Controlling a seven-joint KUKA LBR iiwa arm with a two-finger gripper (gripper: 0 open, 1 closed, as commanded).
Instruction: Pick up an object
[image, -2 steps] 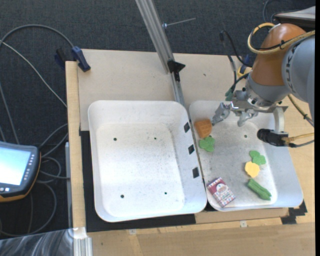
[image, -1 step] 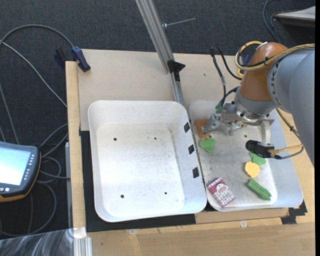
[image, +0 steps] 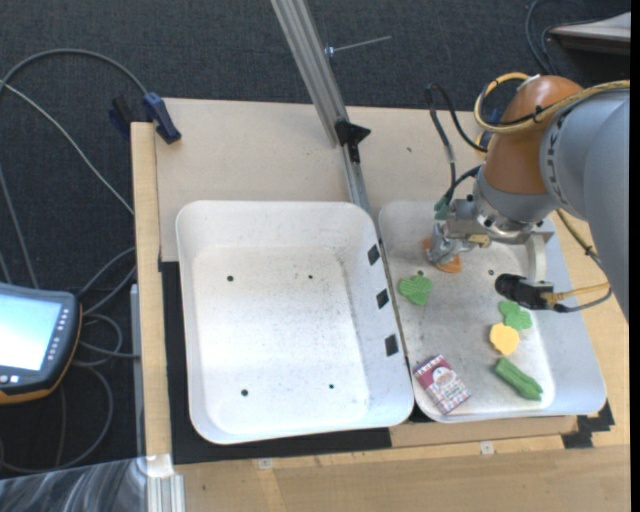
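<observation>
Two white bins sit side by side on your bench: left bin (image: 270, 320) and right bin (image: 570, 350). The arm (image: 545, 130) comes in from the right, orange band above the wrist, and it's down over the back of the right bin. The gripper (image: 447, 250) hangs low at the bin's back-left part, right over an orange piece (image: 449, 265) that peeks out just below the fingertips. You can't tell if it's clenched on that piece or just touching; the wrist hides the gap, so grip state = unknown.

Rest of the right bin, big to small: a red-and-white packet (image: 441, 384) at the front-left corner, a long green piece (image: 518, 378) near the front, a green leaf shape (image: 416, 290) by the left wall, a yellow piece (image: 505, 339) touching a small green one (image: 516, 317) just behind it.
</observation>
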